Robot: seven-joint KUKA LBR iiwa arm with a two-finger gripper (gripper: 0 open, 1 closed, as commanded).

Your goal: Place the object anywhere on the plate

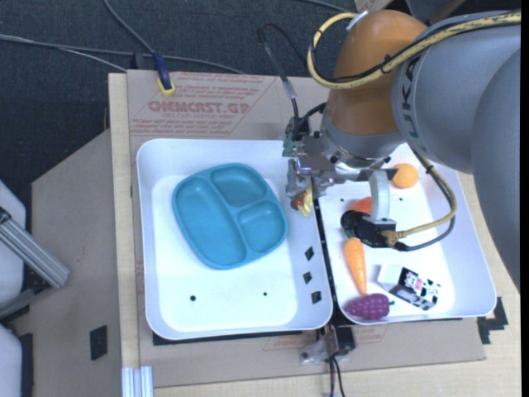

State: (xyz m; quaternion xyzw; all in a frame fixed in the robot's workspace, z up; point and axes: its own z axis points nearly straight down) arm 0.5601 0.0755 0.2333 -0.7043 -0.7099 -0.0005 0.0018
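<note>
Camera view, carrot [355,264], grapes [368,307], plate [230,214]

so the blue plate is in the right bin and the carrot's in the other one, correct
Not quite: the camera view shows the blue plate in the left bin. The carrot is in the other one, the right bin, as you said.

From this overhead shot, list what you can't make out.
- Gripper: whether it holds anything; a small yellow-red thing sits at its tip, too small and shadowed to identify.
- Right bin: its top end, hidden by the arm.
- Black-and-white item: too small to name.
</note>
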